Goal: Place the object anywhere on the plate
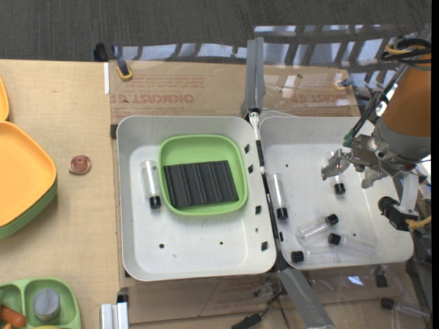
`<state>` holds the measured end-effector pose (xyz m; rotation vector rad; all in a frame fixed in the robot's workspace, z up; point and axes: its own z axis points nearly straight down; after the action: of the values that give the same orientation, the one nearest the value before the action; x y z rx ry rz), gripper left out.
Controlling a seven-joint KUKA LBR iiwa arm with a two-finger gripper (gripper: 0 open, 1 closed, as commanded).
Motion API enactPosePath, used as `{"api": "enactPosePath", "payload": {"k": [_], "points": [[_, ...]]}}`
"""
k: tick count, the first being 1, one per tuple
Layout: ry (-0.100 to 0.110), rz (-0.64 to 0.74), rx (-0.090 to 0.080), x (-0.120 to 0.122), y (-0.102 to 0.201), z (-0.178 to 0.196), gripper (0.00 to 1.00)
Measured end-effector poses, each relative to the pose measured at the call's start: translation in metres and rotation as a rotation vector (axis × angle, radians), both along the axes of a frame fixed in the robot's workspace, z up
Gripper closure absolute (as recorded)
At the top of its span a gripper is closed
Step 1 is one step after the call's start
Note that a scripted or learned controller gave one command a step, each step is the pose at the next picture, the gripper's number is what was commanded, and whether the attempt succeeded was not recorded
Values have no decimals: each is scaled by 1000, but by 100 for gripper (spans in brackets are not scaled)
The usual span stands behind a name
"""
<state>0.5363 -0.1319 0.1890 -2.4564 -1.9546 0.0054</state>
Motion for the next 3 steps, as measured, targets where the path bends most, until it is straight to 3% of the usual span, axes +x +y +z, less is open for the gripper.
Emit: {"api": "enactPosePath", "payload": {"k": [1,2,3], "points": [[2,-2,0,0,-1,8,100],[2,-2,0,0,-1,8,0],[-1,-89,-1,22,-62,3,0]]}}
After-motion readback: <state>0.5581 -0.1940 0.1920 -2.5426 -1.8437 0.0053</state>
